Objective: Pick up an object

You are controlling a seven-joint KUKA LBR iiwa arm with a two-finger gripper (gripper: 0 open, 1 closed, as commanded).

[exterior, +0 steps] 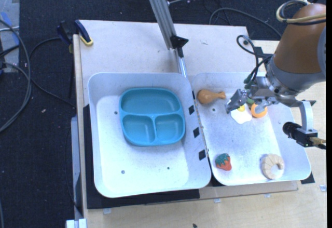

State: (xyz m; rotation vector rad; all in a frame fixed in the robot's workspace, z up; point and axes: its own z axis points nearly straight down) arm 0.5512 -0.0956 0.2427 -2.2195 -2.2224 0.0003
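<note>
Nearest the camera, along the front edge of the right bin, lie a strawberry on the left and a pale croissant-like pastry on the right, well apart from each other and untouched. Beside them, the left bin carries a blue divided plate with three compartments.

Farther back in the right bin, the end effector hangs low over a small cluster of objects: a white and yellow piece, perhaps a fried egg, with an orange ring-like item touching it on the right. Whether the end effector is wide, narrow or closed on anything cannot be told from this slant; the wrist hides the tips. A brown drumstick lies just to the left of it, near the bin's back wall.

Beyond the bins, the pale worktop carries a slanted metal pole and a small clamp at its far left corner.

As a judgement, the task is at the reaching or grasping stage. Nothing is lifted clear of the bin floor, so the closing, if not yet done, and the lift remain.
</note>
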